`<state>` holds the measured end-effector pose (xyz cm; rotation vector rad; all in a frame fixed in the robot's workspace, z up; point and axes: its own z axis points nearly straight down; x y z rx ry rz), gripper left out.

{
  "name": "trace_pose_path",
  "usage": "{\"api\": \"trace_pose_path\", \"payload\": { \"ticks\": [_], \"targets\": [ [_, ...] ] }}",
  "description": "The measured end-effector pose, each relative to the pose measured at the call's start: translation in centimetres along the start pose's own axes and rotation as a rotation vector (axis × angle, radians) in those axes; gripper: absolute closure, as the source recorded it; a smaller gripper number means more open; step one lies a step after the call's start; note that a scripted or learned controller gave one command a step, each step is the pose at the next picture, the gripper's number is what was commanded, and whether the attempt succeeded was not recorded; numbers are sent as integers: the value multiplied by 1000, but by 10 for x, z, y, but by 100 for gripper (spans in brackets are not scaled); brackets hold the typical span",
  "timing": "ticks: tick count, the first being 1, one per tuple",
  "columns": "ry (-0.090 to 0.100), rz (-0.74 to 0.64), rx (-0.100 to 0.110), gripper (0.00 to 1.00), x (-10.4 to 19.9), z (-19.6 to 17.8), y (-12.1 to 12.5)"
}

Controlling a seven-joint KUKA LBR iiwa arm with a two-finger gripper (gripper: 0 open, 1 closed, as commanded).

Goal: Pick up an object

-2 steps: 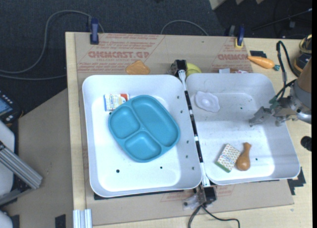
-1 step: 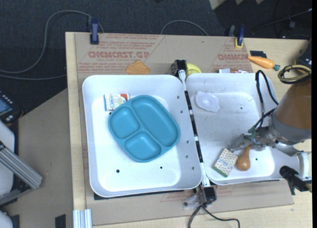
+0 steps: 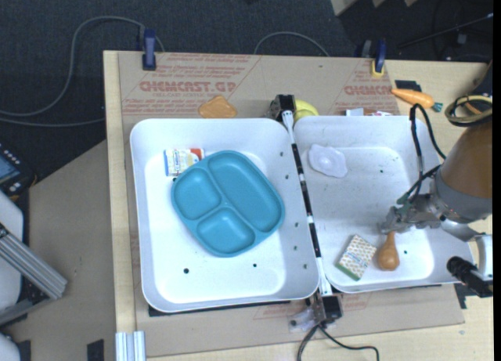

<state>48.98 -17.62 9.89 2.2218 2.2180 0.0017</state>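
Right bin (image 3: 368, 283): a brown pear-shaped toy (image 3: 387, 253) at five o'clock, a packet (image 3: 356, 257) just beside it. The gripper (image 3: 401, 221) hovers directly above the toy; its opening cannot be told. Approach step; next calls for descent onto the toy.

A grey robot arm with an orange band (image 3: 473, 165) above its wrist reaches in from the right edge of the view. Its wrist bends leftward and downward, ending in a small metal two-finger gripper (image 3: 395, 222) held low, pointing toward the left.
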Motion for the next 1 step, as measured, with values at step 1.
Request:
{"api": "trace_pose_path", "payload": {
  "ticks": [1],
  "targets": [
    [5, -15, -9, 100, 105, -91, 33]
  ]
}}
